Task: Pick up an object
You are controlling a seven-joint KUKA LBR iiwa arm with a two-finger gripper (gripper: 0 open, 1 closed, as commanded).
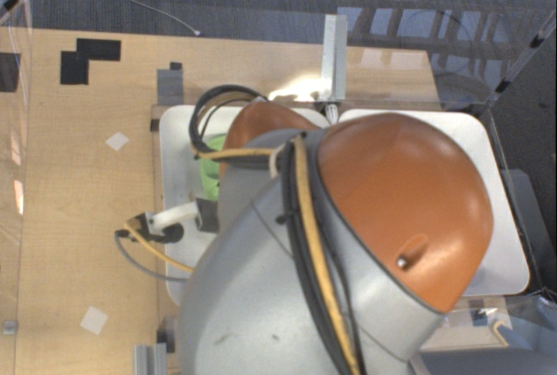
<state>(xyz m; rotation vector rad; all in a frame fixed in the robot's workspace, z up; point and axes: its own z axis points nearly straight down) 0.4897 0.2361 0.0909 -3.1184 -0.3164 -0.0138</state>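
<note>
The arm (348,260) loomed over the left bin (174,156), hiding the jaws; their state could not be told. A green object (210,173) peeked out at nine o'clock. Descend centred, square above it.

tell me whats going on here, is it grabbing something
The grey and orange arm is leaning in over the two white bins, its bulk covering most of them. A bit of something green peeks out in the left bin beside the arm. No grasp can be confirmed from this view.
</note>
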